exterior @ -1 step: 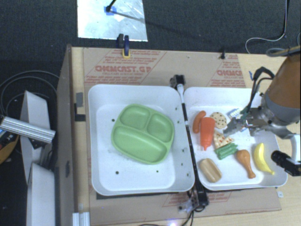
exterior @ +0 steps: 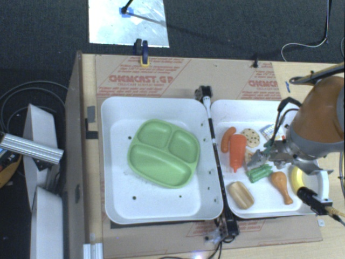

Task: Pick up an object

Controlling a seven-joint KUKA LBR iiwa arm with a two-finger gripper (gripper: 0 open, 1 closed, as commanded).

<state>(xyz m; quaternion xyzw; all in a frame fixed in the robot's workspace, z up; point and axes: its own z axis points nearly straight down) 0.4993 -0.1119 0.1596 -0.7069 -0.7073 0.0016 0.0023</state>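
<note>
The end effector (exterior: pixel 262 156) is low over the green toy (exterior: pixel 259 172) in the right bin (exterior: pixel 237 108); whether it grips I cannot tell, so the pick is not yet done.

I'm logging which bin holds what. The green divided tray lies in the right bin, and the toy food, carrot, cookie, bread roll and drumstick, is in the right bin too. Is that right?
Not quite. The camera view shows the green divided tray in the left bin, not the right one. The rest stands: the carrot, cookie, bread roll and drumstick lie in the right bin.
</note>
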